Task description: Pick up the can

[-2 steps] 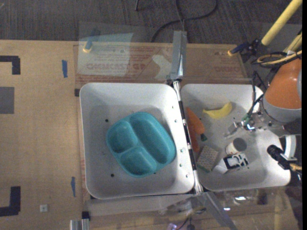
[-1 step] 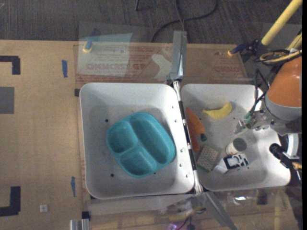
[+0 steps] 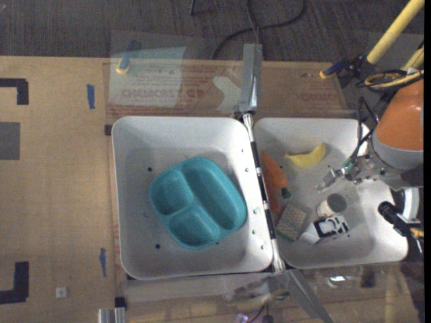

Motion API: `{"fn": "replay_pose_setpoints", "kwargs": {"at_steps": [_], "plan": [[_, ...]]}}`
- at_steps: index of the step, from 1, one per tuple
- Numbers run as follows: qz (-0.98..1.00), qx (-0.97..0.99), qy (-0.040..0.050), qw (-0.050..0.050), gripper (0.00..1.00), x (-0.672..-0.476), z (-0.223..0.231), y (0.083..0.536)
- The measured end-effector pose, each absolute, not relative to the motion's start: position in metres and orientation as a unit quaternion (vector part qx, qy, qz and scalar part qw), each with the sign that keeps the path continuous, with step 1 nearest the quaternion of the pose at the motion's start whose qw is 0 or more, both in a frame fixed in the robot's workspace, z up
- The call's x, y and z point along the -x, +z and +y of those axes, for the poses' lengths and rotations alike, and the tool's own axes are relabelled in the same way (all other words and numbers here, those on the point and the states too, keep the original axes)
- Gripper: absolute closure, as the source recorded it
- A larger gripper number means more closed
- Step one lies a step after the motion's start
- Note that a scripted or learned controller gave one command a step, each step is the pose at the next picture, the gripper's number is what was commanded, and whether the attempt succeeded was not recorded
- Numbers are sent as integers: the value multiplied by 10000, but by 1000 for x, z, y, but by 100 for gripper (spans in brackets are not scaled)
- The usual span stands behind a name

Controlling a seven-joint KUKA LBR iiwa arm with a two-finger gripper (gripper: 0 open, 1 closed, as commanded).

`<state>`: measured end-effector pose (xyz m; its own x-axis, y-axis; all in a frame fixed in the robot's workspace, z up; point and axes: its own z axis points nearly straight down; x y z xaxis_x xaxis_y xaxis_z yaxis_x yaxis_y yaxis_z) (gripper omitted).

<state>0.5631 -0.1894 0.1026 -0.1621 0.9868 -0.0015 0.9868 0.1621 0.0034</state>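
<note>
The can (image 3: 335, 202) stands in the right bin (image 3: 377, 247), a small cylinder with a grey round top and a pale side. My gripper (image 3: 345, 172) hangs just behind and slightly right of it, below the orange wrist band, and there is a small gap between it and the can's top. Nothing is seen held in the gripper. The arm covers the bin's right side.
Around the can lie a yellow banana (image 3: 306, 157), an orange carrot-like piece (image 3: 273, 173), a speckled sponge (image 3: 291, 221) and a black-and-white packet (image 3: 330, 227). The left bin (image 3: 135, 140) holds a teal divided plate (image 3: 196, 201). A metal divider separates the bins.
</note>
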Motion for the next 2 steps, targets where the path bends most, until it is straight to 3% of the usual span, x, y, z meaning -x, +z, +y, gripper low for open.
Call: {"fn": "replay_pose_setpoints", "kwargs": {"at_steps": [1,2], "plan": [[7615,-6482,14,28,100,-564,-191,112],[7614,-6483,13,27,0,-564,-191,112]]}}
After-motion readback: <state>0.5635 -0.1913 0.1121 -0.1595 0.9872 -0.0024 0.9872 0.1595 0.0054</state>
